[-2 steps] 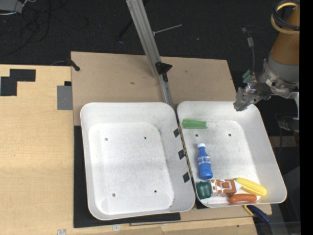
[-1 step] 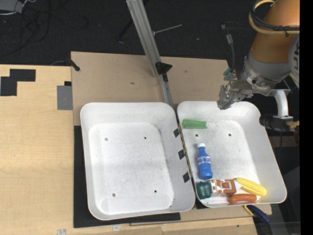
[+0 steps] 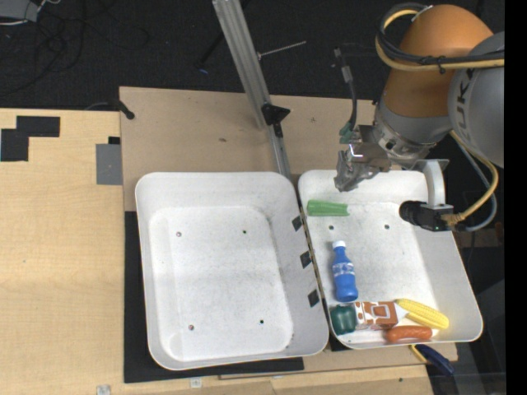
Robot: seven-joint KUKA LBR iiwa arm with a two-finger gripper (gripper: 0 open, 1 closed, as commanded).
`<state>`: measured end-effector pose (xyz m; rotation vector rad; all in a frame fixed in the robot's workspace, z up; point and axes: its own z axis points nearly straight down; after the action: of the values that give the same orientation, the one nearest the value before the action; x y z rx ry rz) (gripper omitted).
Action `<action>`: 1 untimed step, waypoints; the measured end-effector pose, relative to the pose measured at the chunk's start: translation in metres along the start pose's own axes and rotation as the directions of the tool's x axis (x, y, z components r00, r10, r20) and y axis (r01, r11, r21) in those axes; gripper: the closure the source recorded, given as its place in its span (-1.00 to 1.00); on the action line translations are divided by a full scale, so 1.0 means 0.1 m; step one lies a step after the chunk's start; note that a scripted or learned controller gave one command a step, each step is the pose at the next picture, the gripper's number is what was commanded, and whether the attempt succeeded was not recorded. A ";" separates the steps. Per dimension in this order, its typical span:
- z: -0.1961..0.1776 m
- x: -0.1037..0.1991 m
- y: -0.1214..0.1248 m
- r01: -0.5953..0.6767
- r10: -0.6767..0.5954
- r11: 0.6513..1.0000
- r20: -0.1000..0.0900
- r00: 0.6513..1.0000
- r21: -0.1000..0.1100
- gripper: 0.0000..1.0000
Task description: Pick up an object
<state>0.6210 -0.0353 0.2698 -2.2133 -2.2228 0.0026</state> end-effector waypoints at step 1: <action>0.14 0.53 0.16 0.000 0.000 1.000 0.000 1.000 -0.002 1.00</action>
<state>0.6362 0.0182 0.2563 -2.2140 -2.2243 0.0012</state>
